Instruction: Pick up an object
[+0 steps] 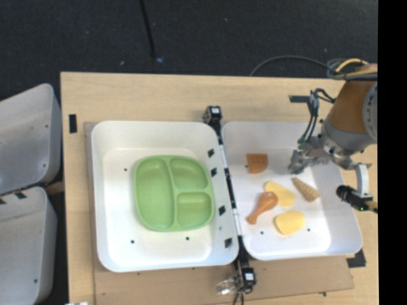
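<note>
White plastic made up the two shallow bins on the wooden bench [76, 100], and these were the biggest things in view. The left bin [114, 234] held a green divided plate [172, 192], lying flat near its middle. The right bin [318, 234] held every loose object, so any pick would have to come from there.

The arm [351, 110] reached in from the right, its orange band above the wrist, and the gripper [300, 161] hung low over the upper part of the right bin. At that slant and size I could not tell how its jaws stood, nor see anything caught in them.

Below it lay five small pieces. A brown toast-like piece [257, 162] sat to the gripper's left, apart from it. A tan cone-shaped piece [306, 189] lay just below the gripper and was the nearest candidate. A pale yellow piece [282, 193] touched an orange drumstick-shaped toy [262, 206], and a second yellow piece [289, 222] lay near the bin's front.

By my judgement the task was barely begun: the gripper had been brought above the bin, yet each object rested on the bin floor and none was lifted. What remained was the whole of the pick itself: descending on one piece, closing on it and raising it clear.
</note>
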`<action>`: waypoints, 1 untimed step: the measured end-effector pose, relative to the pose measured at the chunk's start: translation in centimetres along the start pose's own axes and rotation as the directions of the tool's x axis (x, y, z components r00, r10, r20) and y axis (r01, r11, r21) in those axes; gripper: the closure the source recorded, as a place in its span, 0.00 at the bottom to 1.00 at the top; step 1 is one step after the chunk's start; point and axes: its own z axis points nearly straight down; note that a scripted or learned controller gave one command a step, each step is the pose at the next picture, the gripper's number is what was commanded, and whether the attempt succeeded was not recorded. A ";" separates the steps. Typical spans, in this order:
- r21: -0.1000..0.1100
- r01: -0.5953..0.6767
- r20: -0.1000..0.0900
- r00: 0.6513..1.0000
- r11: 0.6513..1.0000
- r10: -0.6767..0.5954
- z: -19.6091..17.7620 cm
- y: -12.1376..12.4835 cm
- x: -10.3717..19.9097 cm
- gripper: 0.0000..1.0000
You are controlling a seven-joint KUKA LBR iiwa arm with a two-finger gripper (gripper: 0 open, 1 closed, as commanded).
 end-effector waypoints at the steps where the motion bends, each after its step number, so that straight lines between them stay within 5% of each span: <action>1: -0.001 0.000 -0.001 1.000 1.000 0.000 -6.2 0.4 -0.8 1.00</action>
